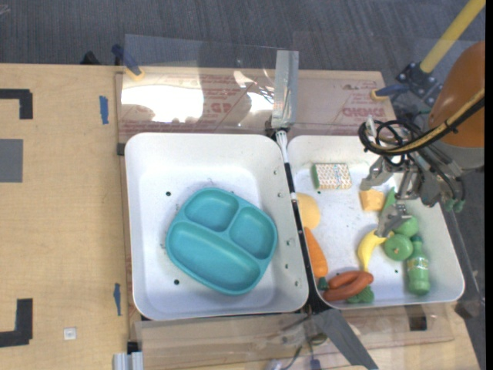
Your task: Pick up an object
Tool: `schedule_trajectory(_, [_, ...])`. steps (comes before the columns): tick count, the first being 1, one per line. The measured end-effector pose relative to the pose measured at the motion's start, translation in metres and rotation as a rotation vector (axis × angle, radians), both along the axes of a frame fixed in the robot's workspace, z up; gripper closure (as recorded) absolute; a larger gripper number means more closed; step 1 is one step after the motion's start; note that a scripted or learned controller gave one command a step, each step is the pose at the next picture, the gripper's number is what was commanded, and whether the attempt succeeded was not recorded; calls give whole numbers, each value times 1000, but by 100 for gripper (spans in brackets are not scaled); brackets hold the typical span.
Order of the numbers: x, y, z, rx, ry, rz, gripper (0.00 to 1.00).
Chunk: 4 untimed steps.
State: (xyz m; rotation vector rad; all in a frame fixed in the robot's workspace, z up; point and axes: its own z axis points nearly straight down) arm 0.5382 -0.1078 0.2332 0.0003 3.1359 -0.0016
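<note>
Writing: red print on the brown cardboard sheet behind the bins; the letters are too blurred to read.
Labels: small box with a green-and-white dotted pattern in the right bin; no text legible on it.
Surface: light wooden bench top with black angle marks and strips of blue tape; grey carpet floor beyond.
Left bin: shallow white plastic bin holding a teal three-compartment plastic plate, tilted slightly.
Right bin: shallow white plastic bin holding toy foods: a pale yellow round piece and an orange carrot along the left wall, a red sausage near the front, a yellow banana, a green apple, a green bottle-shaped piece, an orange-yellow wedge.
End effector: grey two-finger gripper low over the right bin, fingertips just beside the banana and the green apple; cannot tell how far apart the fingers stand, nor whether anything is gripped.
</note>
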Motion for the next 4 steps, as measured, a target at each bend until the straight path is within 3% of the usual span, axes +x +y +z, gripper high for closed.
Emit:
schedule_trajectory(1, [-31, -12, -133, 3, 12, 13, 0])
schedule_trajectory(2, [41, 1, -144, 1, -8, -138, 0])
schedule_trajectory(3, [-4, -98, -144, -4, -4, 2, 0])
schedule_trajectory(4, [-35, -88, -144, -1, -7, -24, 0])
